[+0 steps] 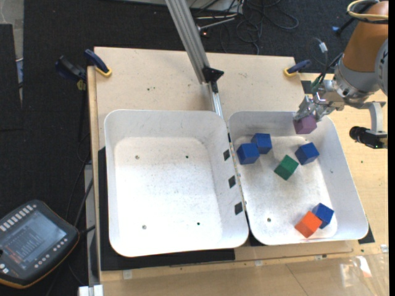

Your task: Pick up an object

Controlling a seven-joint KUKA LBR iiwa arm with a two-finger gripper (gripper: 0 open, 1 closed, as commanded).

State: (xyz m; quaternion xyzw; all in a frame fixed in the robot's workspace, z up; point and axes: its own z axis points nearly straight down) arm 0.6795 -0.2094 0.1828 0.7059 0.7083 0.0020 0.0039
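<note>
- The hand (pixel 310 113) sits at the top right corner of the right bin (pixel 345 165), its metallic fingers closed around a purple cube (pixel 305 125) that hangs just beneath them, over the bin's upper rim.
- Above the hand, the arm (pixel 364 48) shows a smooth orange band and a grey wrist with thin cables running along it.
- The right bin is a shallow white plastic tray with rounded corners and a speckled floor. Inside it lie six more blocks, all small with crisp edges and matte faces.
- Two blue cubes (pixel 254 148) sit touching each other near the bin's upper left.
- A green cube (pixel 286 167) rests near the middle, tilted in plan, with another blue cube (pixel 307 153) just beside it to the upper right.
- An orange cube (pixel 308 224) and a blue cube (pixel 323 214) touch each other in the lower right corner, against the sloping wall.
- The left bin (pixel 117 165) has the same white, speckled, rounded form, with a few dark dots on its floor.
- Both bins rest on a pale, flat wooden desk (pixel 154 73), held by blue-and-yellow clamps (pixel 97 62) at its far corners.
- A slim aluminium pole (pixel 188 29) slants up from between the bins.
- A grey handheld pendant (pixel 34 242) with an orange rim and a screen lies on the dark floor at lower left.
</note>
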